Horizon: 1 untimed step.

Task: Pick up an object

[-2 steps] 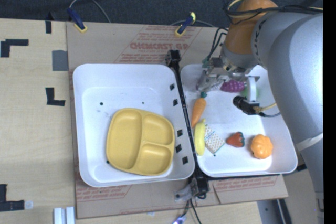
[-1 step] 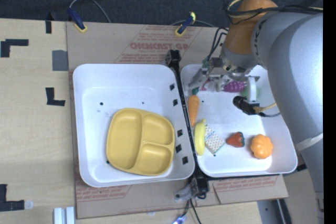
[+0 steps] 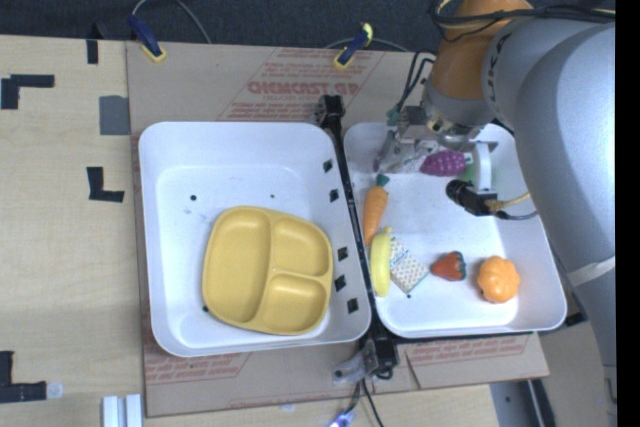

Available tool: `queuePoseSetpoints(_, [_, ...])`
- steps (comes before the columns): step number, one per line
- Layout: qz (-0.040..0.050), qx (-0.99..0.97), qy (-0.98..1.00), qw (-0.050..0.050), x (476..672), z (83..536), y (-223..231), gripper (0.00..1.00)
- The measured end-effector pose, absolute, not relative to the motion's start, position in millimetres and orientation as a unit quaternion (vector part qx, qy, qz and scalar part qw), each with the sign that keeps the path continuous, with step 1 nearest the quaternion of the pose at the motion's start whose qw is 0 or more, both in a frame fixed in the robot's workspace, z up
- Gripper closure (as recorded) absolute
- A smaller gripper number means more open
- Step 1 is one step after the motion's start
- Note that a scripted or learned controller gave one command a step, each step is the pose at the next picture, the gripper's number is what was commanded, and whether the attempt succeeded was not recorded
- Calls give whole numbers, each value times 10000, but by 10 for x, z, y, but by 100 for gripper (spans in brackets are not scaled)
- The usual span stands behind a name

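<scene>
The hand [image 3: 400,147] hangs low in the right bin's [image 3: 520,315] far corner beside purple grapes [image 3: 445,162]; whether it grips anything, I cannot tell.

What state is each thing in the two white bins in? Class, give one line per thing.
Yellow divided plastic plate: flat, right way up, in the left bin.
Orange toy carrot: lying by the right bin's left wall.
Yellow toy banana: lying along that wall.
Purple toy grapes: lying beside the gripper.
Orange toy pepper: resting apart.
</scene>
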<state>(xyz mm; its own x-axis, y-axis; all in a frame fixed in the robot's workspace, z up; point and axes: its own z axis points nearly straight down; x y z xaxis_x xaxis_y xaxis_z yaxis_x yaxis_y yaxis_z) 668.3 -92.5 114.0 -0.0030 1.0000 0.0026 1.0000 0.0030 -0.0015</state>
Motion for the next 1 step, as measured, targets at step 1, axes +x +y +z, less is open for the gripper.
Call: queuePoseSetpoints(1, [-3,-7060,-7082,15,6682,1138,-925,0])
